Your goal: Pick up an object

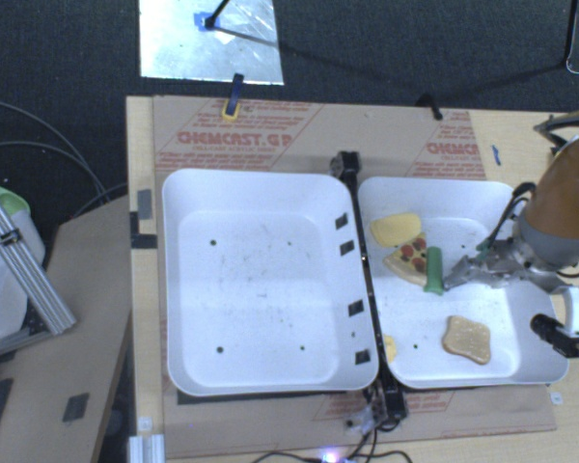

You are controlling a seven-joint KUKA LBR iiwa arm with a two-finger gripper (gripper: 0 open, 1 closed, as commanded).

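Observation:
The right bin (pixel 482 201) holds several toy foods. A green cylinder (pixel 432 270) lies beside a pizza slice (pixel 408 256), with a yellow piece (pixel 396 228) just behind them. A slice of toast (pixel 466 340) rests near the bin's front, and a small yellow item (pixel 389 348) lies against the left wall. My gripper (pixel 452 278) reaches in from the right, low in the bin, its tip right next to the green cylinder's right side. Nothing is seen lifted off the bin floor.
The left bin (pixel 261 283) stands alongside, split from the right one by a black divider bar (pixel 360 258). The grey arm with its orange band (pixel 565 205) crosses the right bin's right edge. A metal frame (pixel 19 258) stands at the far left.

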